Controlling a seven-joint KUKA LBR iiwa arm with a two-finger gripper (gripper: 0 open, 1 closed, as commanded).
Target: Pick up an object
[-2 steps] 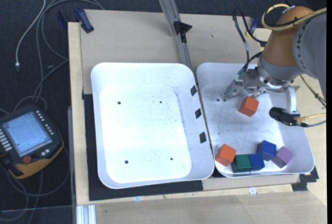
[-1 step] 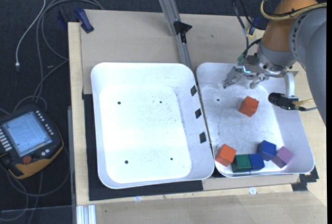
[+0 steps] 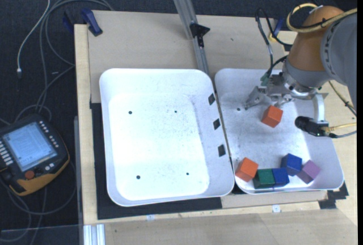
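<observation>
My gripper [image 3: 283,109] hangs over the back half of the right bin [image 3: 238,82], its two fingers spread wide apart. An orange cube [image 3: 272,116] lies on the bin floor just below the gripper, nearer the left finger [image 3: 251,100]; neither finger touches it. Along the bin's front edge sit another orange cube [image 3: 247,169], a green block [image 3: 264,177], two blue blocks [image 3: 280,176] [image 3: 293,163] and a purple block [image 3: 310,170].
The left bin [image 3: 113,125] stands beside the right one, with black clips [image 3: 216,123] on the shared rim. A slanted metal pole [image 3: 180,3] rises behind the bins. Cables and a black connector [image 3: 309,123] trail by the wrist.
</observation>
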